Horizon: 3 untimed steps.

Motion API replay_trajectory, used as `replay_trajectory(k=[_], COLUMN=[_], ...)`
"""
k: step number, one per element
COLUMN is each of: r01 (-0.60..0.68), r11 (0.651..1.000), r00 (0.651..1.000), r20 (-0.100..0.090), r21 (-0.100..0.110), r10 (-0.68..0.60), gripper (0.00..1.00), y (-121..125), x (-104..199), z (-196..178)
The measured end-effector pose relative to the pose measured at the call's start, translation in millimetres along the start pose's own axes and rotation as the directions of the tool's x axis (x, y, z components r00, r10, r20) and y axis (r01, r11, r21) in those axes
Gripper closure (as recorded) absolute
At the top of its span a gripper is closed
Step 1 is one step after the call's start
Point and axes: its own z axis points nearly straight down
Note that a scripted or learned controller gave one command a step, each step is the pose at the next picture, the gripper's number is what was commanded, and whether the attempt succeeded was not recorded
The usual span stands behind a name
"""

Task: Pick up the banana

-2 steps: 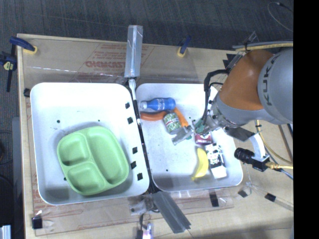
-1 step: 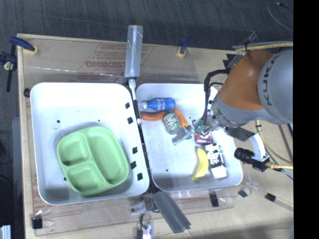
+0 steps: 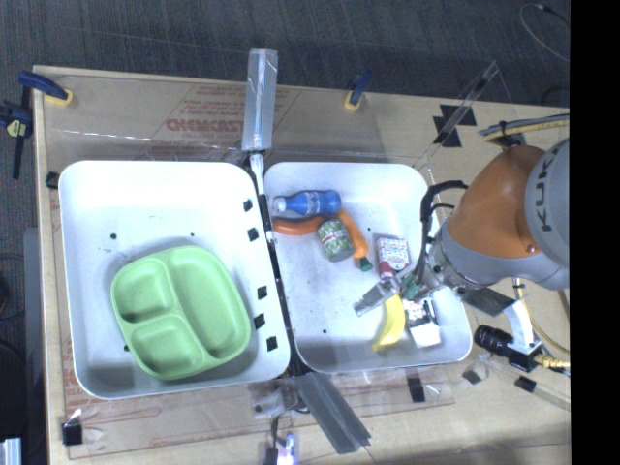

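The yellow banana [image 3: 389, 325] lies in the right bin [image 3: 320, 342] near its front right corner, one end pointing up toward the gripper. My gripper [image 3: 386, 294] reaches in from the right and hangs low just above the banana's upper end, partly covering it. A small white block [image 3: 424, 333] sits right beside the banana.
A blue bottle [image 3: 308, 203], an orange piece [image 3: 294, 227], a green can [image 3: 335, 240] and a red-and-white packet [image 3: 392, 253] lie at the back of the right bin. A green divided plate [image 3: 179, 310] rests in the left bin [image 3: 87, 211].
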Motion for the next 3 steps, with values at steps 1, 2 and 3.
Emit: replay_trajectory(k=[1, 2, 3], r01=[0.297, 0.297, 0.025], r11=[0.955, 0.955, 1.000], r00=[0.955, 0.955, 1.000], r20=[0.000, 0.000, -0.002], r21=[-0.001, -0.001, 0.001], r10=[-0.297, -0.297, -0.025], gripper=[0.00, 0.00, 0.00], y=[6, 6, 36], x=[13, 13, 29], z=[19, 19, 66])
